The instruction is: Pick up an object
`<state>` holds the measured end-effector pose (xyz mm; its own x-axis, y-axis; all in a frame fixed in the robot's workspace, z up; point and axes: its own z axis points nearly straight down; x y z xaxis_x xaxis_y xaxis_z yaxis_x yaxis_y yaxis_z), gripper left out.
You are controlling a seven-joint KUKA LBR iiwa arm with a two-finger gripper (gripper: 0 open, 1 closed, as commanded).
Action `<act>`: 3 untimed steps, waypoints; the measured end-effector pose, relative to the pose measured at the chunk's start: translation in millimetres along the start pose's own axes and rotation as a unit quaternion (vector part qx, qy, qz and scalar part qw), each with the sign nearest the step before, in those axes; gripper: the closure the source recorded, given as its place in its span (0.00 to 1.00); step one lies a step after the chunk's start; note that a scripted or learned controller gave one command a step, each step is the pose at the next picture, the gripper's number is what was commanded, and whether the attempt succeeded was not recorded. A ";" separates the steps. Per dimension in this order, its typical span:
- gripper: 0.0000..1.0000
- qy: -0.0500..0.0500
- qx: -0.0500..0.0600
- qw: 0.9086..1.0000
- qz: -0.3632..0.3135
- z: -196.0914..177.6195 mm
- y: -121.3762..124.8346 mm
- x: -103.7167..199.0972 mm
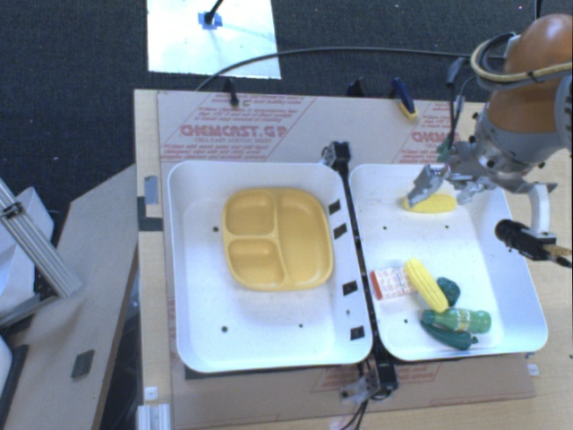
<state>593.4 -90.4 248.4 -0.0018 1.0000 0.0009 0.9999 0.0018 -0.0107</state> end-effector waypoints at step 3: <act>0.00 0.000 -0.004 1.000 0.001 97.6 9.6 -4.8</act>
